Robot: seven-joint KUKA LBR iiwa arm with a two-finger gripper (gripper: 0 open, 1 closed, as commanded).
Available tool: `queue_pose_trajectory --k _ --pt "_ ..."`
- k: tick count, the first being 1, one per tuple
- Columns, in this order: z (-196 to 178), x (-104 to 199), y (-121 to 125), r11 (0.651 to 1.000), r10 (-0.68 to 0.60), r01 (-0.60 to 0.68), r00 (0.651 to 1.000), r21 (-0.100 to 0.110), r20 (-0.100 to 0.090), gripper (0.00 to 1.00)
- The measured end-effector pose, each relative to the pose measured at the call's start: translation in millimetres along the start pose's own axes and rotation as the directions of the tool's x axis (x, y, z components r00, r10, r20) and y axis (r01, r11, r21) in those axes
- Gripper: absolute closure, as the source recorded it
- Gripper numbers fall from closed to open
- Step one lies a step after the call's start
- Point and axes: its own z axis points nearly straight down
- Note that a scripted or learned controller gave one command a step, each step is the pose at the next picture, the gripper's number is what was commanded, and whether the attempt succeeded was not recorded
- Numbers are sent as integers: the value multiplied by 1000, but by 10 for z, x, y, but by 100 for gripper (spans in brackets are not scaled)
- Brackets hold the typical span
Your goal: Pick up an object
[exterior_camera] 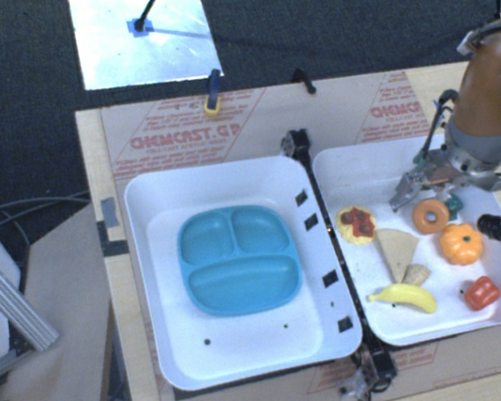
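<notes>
My gripper [422,187] hangs low over the far part of the right bin [358,162], reaching in from the right. Just in front of it lies a brown donut [431,215], very close to the gripper but not visibly held. An orange pumpkin [461,244] sits nearer the front, and a red pepper [481,293] is at the front right. A yellow banana [403,298] lies along the front edge. A tan wedge [397,248] and a small beige piece [416,274] rest mid-bin. A round pizza-like toy [357,223] is at the left wall.
The left bin [152,211] holds a blue divided plate [238,259]. Black clips [311,223] run along the wall between the bins. The orange-banded arm [499,96] and its cables fill the right side. A shiny sheet [142,32] lies beyond the bench.
</notes>
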Motion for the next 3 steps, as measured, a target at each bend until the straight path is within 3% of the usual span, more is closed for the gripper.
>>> queue_pose_trajectory --k 1,2,3 --pt "299 -184 -512 1000 -6 6 1000 -2 -9 0" --pt "189 -231 -505 1000 -4 4 1000 -5 1 100" --pt "301 916 65 1000 -17 17 1000 -6 -4 100"
